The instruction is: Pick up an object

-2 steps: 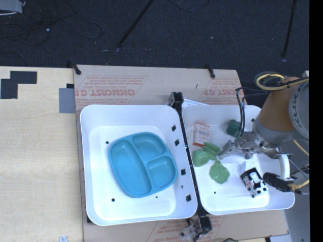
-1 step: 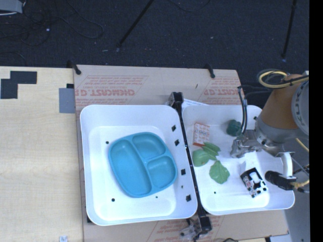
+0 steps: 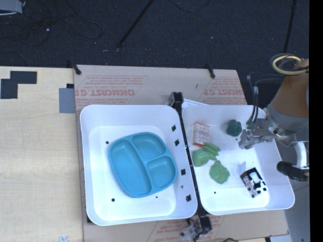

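Pincer: over right bin; opening cannot be told.
Dark green lump: just up-left of it, rounded.
Black-and-white gadget: below it, long axis slanting down-right.
Green leaves: left.
Blue plate: far left, left bin.

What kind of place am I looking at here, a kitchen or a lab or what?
Most likely a robotics lab bench set up for picking tests: two white bins sit side by side on cardboard, a robot arm reaches in, and loose cables trail across the dark floor behind.
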Available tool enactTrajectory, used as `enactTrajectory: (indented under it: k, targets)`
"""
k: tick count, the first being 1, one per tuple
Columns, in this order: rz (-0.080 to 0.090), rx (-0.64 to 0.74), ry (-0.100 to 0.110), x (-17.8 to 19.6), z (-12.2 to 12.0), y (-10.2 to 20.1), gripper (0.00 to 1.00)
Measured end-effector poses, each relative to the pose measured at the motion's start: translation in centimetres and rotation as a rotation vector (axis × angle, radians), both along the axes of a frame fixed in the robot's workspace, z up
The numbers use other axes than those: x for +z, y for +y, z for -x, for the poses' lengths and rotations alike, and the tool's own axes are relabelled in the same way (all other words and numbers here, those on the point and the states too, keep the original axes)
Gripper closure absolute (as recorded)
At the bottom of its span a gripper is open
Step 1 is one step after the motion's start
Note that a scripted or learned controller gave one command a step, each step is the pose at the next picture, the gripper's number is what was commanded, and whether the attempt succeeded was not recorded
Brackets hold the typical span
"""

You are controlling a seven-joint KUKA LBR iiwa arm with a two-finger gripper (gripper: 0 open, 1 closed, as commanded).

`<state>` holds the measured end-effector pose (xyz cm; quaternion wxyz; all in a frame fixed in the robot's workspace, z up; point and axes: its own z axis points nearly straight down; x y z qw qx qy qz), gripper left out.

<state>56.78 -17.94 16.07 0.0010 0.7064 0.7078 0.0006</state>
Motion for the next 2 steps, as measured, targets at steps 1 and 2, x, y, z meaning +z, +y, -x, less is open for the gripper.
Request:
enactTrajectory:
  k: [1,2]
  targets:
    - [0.001,-0.001,-0.001,5.3,-0.1,-0.1,1.0]
    - [-0.002,0.001,0.004,4.7,-1.5,4.6,1.0]
